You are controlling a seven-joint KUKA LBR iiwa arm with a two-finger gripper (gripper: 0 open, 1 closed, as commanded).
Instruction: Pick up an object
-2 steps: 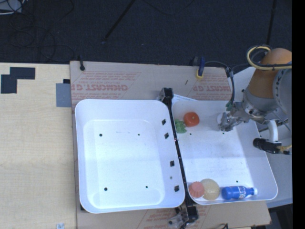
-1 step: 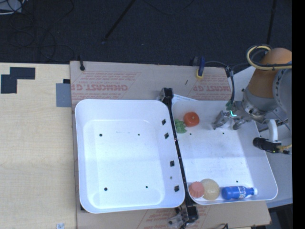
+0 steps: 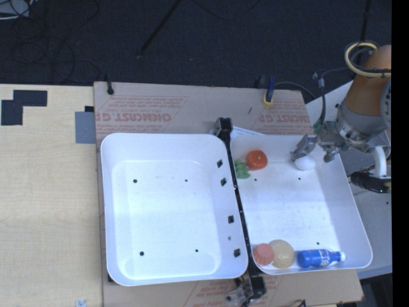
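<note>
Here, white ball (image 3: 305,163) at far right corner of right bin (image 3: 345,203), just under gripper (image 3: 316,149). Gripper fingers spread, straddling nothing; ball sits just below and left of gap, apparently not held. Orange round object (image 3: 257,159) and green item (image 3: 241,168) near bin's far left corner. Blue bottle (image 3: 319,258), long axis along near edge, beside yellow ball (image 3: 282,254) and red object (image 3: 263,254). Left bin (image 3: 115,171) alongside. Cardboard (image 3: 160,110) under bins reads "CHEMCZT", upside down.
</note>
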